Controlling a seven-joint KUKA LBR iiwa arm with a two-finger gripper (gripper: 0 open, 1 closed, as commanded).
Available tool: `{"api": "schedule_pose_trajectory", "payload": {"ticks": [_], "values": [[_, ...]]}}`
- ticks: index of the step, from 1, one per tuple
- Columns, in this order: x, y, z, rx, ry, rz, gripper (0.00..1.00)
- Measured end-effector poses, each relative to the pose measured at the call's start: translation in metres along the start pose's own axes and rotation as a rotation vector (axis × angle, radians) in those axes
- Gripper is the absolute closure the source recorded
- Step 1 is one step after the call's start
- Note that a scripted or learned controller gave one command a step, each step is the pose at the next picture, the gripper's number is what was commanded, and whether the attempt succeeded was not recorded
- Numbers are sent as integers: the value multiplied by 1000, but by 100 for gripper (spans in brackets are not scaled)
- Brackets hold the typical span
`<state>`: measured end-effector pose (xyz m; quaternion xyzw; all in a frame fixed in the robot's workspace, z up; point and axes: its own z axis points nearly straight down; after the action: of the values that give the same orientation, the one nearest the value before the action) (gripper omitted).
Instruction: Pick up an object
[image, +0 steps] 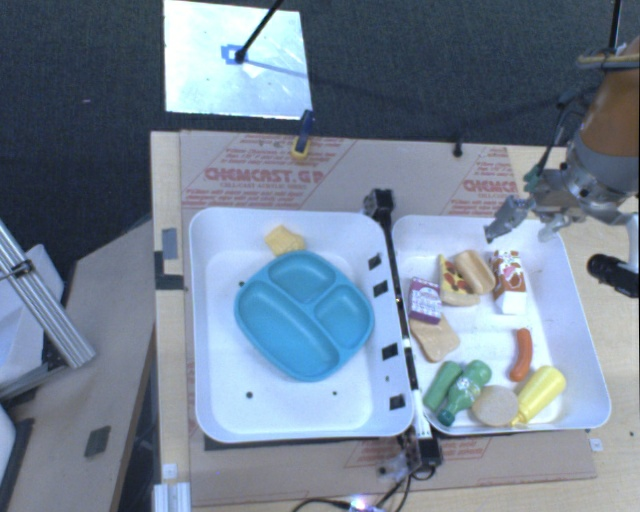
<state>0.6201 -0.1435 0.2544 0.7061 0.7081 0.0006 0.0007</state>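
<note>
The claw (527, 223) hangs over the top edge of the right bin (585, 340). Its two fingers (498, 224) are spread apart, and nothing is between them.

Just below the claw lies a red and white box (510, 283). Next to that box, down and to the left of the claw, is a hot dog (467, 275) with a banana (446, 284) touching it. A bit lower sits a purple pack (424, 300), and under it a slice of bread (434, 340). Farther down from the claw are a small sausage (521, 354), a yellow bottle (540, 392), a round bun (495, 405) and a green bottle (464, 388) beside a green pickle (441, 384).

Far off to the claw's left is the left bin (220, 400). A blue plate (303, 314) with three parts lies in it. A small yellow block (285, 240) touches the top rim of the plate.
</note>
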Motion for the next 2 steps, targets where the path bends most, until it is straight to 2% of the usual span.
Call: {"api": "schedule_pose_trajectory", "payload": {"ticks": [1, 2], "values": [[7, -5, 58, 3, 1, 1, 0], [1, -9, 117, 4, 1, 2, 0]]}}
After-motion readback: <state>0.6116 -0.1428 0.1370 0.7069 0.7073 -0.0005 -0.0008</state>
